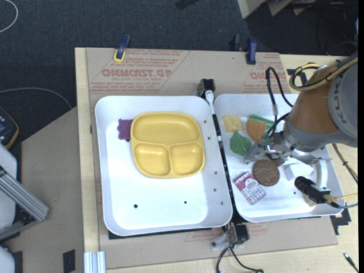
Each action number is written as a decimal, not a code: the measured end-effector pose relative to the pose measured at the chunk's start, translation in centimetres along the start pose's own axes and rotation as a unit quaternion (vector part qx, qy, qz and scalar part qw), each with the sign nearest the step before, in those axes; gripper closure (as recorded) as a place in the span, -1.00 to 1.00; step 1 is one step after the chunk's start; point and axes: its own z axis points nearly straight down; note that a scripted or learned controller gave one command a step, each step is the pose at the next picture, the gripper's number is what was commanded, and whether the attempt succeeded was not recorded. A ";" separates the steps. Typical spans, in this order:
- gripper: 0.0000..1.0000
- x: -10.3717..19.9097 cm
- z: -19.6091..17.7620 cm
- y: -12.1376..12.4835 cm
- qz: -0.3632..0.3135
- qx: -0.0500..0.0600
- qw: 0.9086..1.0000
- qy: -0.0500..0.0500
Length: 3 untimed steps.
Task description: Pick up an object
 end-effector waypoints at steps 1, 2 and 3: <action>1.00 -0.2 -1.4 0.2 0.001 -0.005 1.000 -0.003; 1.00 -1.3 -6.8 0.6 0.001 -0.004 1.000 -0.002; 1.00 -1.1 -11.2 0.4 -0.001 -0.004 1.000 -0.001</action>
